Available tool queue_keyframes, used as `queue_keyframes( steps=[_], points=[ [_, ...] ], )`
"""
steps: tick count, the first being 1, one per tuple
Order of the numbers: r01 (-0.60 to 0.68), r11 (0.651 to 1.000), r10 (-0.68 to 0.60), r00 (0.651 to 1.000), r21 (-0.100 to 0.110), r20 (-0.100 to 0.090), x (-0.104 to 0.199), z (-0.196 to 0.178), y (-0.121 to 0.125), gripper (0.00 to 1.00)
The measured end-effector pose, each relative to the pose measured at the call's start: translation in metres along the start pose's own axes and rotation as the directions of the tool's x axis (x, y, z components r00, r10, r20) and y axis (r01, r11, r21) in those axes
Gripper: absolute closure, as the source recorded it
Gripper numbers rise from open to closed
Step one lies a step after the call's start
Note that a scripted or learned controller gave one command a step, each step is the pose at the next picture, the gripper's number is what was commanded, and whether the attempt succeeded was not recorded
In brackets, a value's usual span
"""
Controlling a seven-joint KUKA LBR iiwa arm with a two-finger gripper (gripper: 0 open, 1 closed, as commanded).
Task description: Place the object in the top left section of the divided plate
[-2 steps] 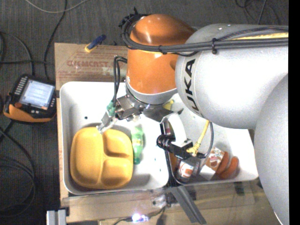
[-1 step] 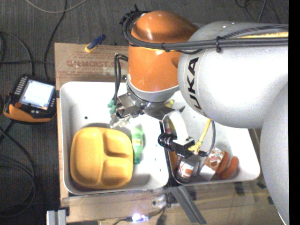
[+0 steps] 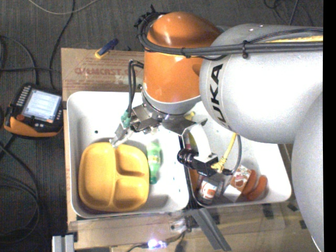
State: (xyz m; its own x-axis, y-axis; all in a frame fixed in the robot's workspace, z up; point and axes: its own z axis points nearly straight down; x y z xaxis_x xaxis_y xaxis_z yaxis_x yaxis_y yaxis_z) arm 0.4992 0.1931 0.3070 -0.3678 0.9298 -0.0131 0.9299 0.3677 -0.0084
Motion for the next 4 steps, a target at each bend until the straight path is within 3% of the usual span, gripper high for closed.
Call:
queue_keyframes(
  steps=[1,2,3,4],
  points=[
    [0.001,1.000,-0.001,1.000,0.003,0.003,-0.0002,-0.0082,0.0000,1.00],
    [-0.001,1.000,0.001,1.000,0.003,0.005,-0.0012,-0.0082,0.0000,0.00],
    [-0.001,1.000,0.001,1.000,0.006,0.008,-0.0015,-0.0165,0.0001,1.00],
    [-0.003,1.000,0.003,1.000,0.006,0.009,-0.0025,-0.0166,0.0001,0.00]
  ],
)
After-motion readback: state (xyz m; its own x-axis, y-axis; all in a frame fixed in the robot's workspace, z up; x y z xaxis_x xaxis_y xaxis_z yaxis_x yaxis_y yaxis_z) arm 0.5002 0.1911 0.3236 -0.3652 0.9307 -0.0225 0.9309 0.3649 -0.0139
